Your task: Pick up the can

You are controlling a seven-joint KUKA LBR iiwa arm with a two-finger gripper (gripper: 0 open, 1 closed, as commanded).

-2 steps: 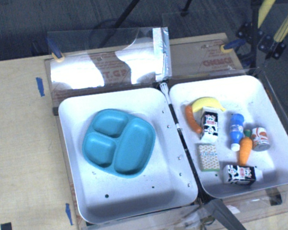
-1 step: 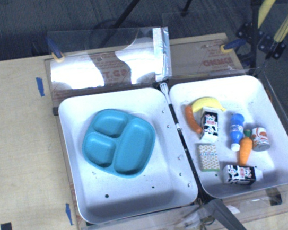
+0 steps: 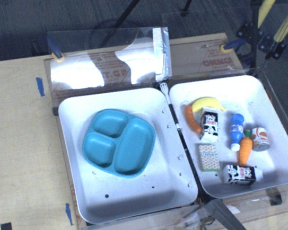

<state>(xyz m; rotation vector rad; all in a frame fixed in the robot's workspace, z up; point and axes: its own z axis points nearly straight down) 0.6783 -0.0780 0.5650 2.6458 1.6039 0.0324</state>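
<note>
The small red-and-white metal can [image 3: 260,138] lies in the right shallow white bin [image 3: 286,168], near its right wall, loosely scattered among other items, apparently as clutter to pick from. It touches a small orange toy carrot [image 3: 246,150], with a blue plastic bottle [image 3: 236,127] nearby. It looks short, tipped and glossy. A blue divided plastic plate [image 3: 118,141] sits alone in the left white bin [image 3: 87,200].

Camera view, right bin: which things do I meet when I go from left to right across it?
Left carrot → upright milk carton → blue bottle → can, by the right wall of the right bin. The banana, checkered box, second carrot and lying carton overlap these in the order, so I leave them out.
</note>
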